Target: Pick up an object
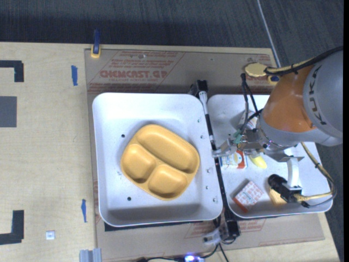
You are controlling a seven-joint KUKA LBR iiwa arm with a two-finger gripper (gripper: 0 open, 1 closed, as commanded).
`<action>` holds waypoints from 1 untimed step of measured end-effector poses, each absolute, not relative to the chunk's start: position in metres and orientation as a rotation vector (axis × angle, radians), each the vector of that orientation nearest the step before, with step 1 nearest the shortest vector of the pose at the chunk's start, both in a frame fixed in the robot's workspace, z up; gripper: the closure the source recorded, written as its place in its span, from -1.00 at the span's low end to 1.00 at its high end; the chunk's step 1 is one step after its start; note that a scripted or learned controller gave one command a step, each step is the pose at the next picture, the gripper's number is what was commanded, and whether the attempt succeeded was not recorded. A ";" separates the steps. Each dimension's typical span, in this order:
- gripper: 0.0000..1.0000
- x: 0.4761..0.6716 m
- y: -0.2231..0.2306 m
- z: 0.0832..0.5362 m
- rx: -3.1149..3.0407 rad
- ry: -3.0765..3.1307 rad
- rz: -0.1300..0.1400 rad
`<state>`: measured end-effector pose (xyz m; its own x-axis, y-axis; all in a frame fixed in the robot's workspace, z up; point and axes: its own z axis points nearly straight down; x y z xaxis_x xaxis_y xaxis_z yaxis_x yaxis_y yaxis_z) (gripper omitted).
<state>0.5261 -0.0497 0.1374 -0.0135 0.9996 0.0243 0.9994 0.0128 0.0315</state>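
1. A yellow three-compartment tray (pixel 158 160) lies upside down, turned at a slant, in the middle of the left bin (pixel 109 113).
2. A small red-and-white box (pixel 248 194) lies tilted near the front of the right bin (pixel 223 105).
3. A little yellow piece (pixel 258 161) lies just beneath my wrist.

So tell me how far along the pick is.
Nothing looks picked yet. The arm is low over the right bin, its claw down near the bin's left wall beside a small yellow piece. The red-and-white box lies untouched. Grasping and lifting remain; the yellow tray sits in the left bin.
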 end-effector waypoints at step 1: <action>-1.00 0.526 -0.051 0.137 2.201 2.232 0.066</action>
